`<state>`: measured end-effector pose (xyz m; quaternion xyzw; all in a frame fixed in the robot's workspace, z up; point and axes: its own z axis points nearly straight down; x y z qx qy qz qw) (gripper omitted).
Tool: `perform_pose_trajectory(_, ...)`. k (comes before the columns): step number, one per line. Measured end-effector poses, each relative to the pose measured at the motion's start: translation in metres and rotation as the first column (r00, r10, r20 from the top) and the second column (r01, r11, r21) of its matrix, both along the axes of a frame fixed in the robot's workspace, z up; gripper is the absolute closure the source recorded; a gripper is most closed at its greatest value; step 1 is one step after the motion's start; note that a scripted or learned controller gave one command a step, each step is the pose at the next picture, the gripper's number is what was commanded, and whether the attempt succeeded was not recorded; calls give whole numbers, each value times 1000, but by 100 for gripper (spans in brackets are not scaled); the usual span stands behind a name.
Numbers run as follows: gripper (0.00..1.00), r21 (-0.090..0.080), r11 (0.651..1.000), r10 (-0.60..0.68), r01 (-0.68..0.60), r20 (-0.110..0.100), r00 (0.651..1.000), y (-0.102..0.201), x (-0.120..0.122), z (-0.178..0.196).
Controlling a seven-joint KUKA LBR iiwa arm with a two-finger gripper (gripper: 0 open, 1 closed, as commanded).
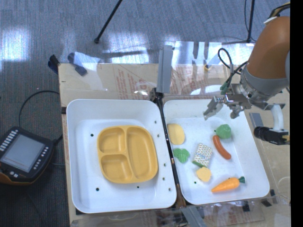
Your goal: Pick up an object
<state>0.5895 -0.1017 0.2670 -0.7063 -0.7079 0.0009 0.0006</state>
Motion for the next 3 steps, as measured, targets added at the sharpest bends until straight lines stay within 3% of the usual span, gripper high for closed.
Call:
perform_pose_trajectory(1,0,7,975,222,-222,-12,975,0,51,-148)
perform_pose_trajectory(2,0,0,962,274,-274,-2,962,-81,-17,-145)
perform_pose_trajectory(3,0,-1,969,247,-247,11,969,-81,-24,-172)
